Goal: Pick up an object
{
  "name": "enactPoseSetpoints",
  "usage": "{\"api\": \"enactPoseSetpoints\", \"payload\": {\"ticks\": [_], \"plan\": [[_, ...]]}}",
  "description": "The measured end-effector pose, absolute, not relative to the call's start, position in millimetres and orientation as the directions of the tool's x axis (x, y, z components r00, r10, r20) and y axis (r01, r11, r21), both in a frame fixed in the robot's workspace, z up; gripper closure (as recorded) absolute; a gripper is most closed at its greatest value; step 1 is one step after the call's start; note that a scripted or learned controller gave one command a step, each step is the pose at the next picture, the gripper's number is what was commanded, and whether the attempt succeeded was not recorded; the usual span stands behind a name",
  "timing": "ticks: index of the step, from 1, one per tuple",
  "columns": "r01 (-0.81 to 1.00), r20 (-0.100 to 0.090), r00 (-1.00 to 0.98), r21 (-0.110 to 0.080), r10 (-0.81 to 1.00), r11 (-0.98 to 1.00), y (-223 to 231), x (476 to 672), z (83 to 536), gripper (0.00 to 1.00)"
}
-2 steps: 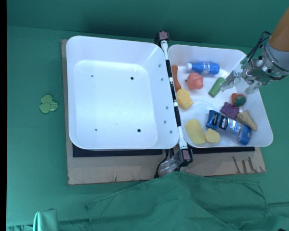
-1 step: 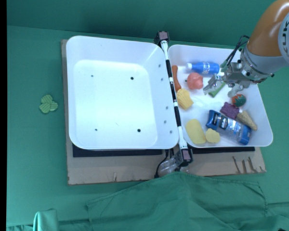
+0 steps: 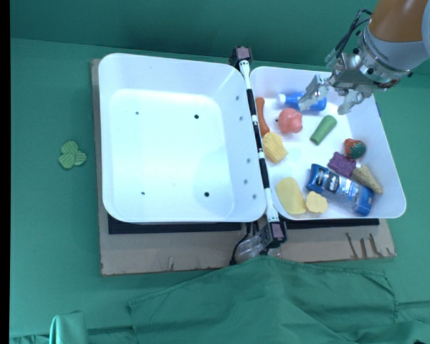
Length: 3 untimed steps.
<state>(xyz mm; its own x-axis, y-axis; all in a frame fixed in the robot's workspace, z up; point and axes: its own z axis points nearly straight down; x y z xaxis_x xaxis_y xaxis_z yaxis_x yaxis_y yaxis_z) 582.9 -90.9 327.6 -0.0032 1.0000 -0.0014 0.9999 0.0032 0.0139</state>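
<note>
Beneath pincer [image 3: 331, 96], blue-white bottle [image 3: 302, 101]

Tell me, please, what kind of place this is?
Probably a robot grasping lab, not a home: a grey and orange arm reaches over two white bins, toy food fills one, and green cloth covers the bench.

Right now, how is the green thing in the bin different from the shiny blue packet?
The green cylinder is plain green; the blue packet is shiny and printed. The green cylinder is smaller, and it lies nearer the gripper, while the blue packet lies toward the bin's front corner. Both lie in the right bin.
</note>
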Motion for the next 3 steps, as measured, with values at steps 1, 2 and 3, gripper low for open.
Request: {"api": "enactPoseSetpoints", "payload": {"ticks": [1, 2, 3], "plan": [[1.000, -0.003, 0.005, 0.012, 1.000, -0.005, -95, 582.3, 336, 1.00], [1.000, -0.004, 0.006, 0.010, 1.000, -0.006, -95, 582.1, 335, 0.00], [1.000, -0.002, 0.003, -0.002, 1.000, -0.003, -96, 614.2, 251, 0.00]]}}
